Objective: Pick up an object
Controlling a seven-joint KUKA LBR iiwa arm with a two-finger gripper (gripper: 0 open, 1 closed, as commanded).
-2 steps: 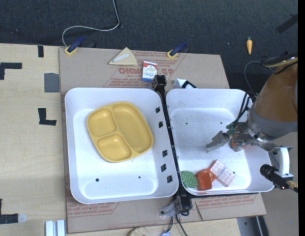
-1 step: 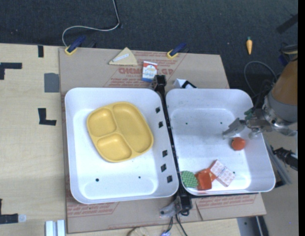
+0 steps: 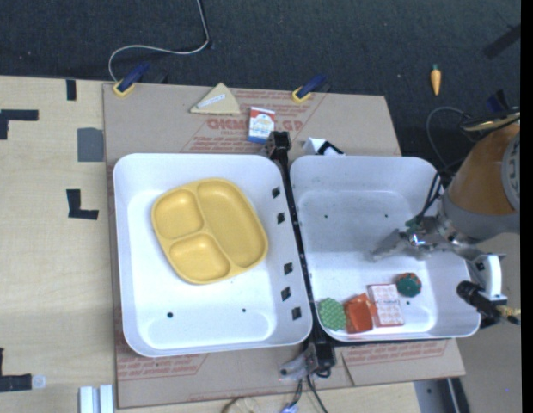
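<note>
On the table (image 3: 43,231), two white bins sit side by side on a brown cardboard sheet (image 3: 352,119). Left bin (image 3: 137,317): one yellow plate (image 3: 209,229) with three compartments, lying flat, skewed to the bin walls, toward the far half of the bin. Right bin (image 3: 352,179): four small items grouped along the near wall. From left to right they are a green patterned piece (image 3: 332,313), an orange-red piece (image 3: 358,314) touching it, a white and red packet (image 3: 387,305) touching the orange-red piece, and a small dark teal ball (image 3: 409,285) just beside the packet's far right corner.

Arm (image 3: 486,188): grey with an orange band, entering over the right wall of the right bin. Hand (image 3: 389,248): metallic, reaching left into the middle of the right bin, low over bare floor. Its fingers lie close together and slightly spread at the tip; nothing is seen between them. The hand is apart from all four items, which lie nearer the camera; the ball is the closest to it.

Outside the bins, on the cardboard beyond the far walls: a tan triangular piece (image 3: 217,100), a small red, white and blue box (image 3: 261,125), and two blue and yellow clamps (image 3: 129,79) at the sheet's far edge. A white cable (image 3: 198,24) loops across the dark floor beyond the table.
</note>
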